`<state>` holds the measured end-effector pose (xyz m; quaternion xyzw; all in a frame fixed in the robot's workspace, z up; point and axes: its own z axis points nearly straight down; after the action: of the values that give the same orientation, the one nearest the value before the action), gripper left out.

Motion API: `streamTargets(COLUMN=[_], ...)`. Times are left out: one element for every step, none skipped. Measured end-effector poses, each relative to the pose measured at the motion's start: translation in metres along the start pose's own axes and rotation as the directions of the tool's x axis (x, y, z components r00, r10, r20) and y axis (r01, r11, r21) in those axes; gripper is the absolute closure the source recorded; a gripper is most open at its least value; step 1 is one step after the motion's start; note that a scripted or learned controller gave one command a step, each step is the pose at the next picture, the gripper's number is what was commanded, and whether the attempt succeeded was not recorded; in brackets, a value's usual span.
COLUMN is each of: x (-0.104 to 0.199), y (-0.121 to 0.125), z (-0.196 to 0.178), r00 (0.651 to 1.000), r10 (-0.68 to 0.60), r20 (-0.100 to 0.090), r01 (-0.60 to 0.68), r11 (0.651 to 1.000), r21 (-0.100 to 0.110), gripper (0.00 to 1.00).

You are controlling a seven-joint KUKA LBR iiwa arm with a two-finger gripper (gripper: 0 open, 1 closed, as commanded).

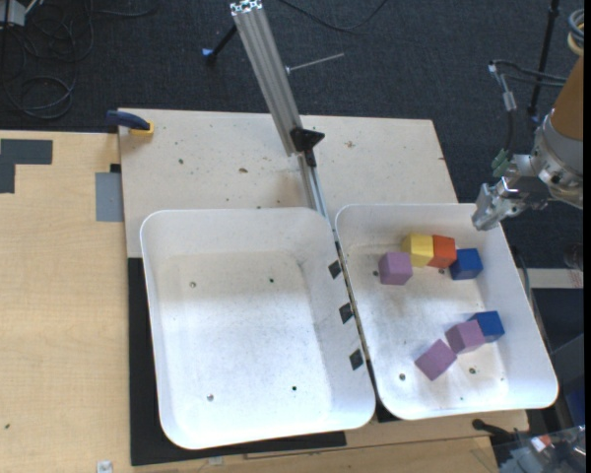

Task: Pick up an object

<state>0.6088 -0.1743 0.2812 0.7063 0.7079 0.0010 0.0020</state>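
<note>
Two white bins [238,227] on pale bench [217,156], dark carpet [404,57] (cables strewn)

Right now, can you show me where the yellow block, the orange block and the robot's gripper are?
yellow block [421,247], camera view, on its top face
orange block [443,251], camera view, on its top face
gripper [487,210], camera view, at its metal tip over the right bin's far edge
</note>
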Motion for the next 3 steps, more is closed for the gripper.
streamTargets(x=[0.048, 0.1, 0.152], y=[-0.015, -0.024, -0.029], z=[0.003, 0.004, 0.006], r00=[1.0, 1.0, 1.0], r10=[-0.001, -0.002, -0.002], r20=[-0.004, -0.004, -0.004], r01=[0.002, 0.002, 0.002], r11=[1.0, 1.0, 1.0], r21=[0.007, 0.008, 0.008], gripper=[1.0, 1.0, 1.0])
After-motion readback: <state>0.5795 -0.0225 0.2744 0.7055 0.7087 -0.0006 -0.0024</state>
